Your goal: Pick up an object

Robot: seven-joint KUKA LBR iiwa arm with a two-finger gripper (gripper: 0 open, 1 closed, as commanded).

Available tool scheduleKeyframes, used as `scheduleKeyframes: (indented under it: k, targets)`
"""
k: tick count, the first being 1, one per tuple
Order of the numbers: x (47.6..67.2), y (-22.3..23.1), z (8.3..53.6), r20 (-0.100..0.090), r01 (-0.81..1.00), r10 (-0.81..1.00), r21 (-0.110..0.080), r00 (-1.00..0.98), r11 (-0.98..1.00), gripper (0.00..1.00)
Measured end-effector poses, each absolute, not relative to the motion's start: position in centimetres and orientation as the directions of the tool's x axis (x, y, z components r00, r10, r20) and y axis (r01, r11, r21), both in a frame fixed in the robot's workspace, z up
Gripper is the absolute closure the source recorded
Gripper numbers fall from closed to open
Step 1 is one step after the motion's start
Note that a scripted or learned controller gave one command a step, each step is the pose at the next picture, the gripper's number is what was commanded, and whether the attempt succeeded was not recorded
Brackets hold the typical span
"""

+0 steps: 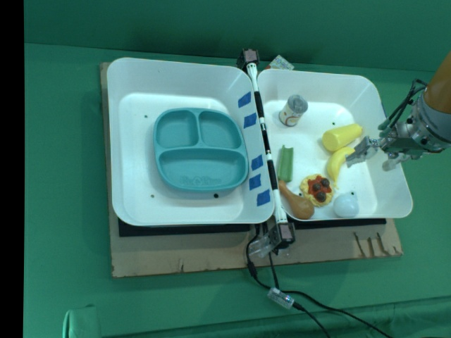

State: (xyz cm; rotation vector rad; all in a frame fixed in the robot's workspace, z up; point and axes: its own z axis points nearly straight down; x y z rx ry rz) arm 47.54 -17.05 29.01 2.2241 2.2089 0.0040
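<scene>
The gripper (376,155) hangs over the right-hand part of the right bin (394,201), its two fingers spread apart with nothing between them. The step in hand looks like the approach: the arm is in over the bin but no object is grasped yet.

Closest to the gripper, just to its left and partly under the left fingertip, lies the banana (338,163); the yellow cylinder (342,137) sits just above and to the left of it. Below and to the left of the gripper are the white egg-like piece (346,205) and the small pizza toy (318,189). Farther left lie the green stick (285,163) and the drumstick (297,201), and the small can (293,110) stands up and to the left, well apart.

The next move probably calls for shifting slightly left to centre the open fingers over the banana, turning them across its narrow width, lowering, then closing
</scene>
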Motion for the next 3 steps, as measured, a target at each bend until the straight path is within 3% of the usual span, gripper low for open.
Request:
scheduleKeyframes:
  k: [1,2,3]
  targets:
    - [54.2,-15.2,18.8,-0.008,1.000,1.000,0.019,0.007,-0.007,0.00]
    - [54.4,-15.6,20.4,-0.015,0.999,1.000,0.035,0.015,-0.015,1.00]
    - [51.1,-11.3,34.3,-0.005,1.000,1.000,0.013,0.006,-0.006,1.00]
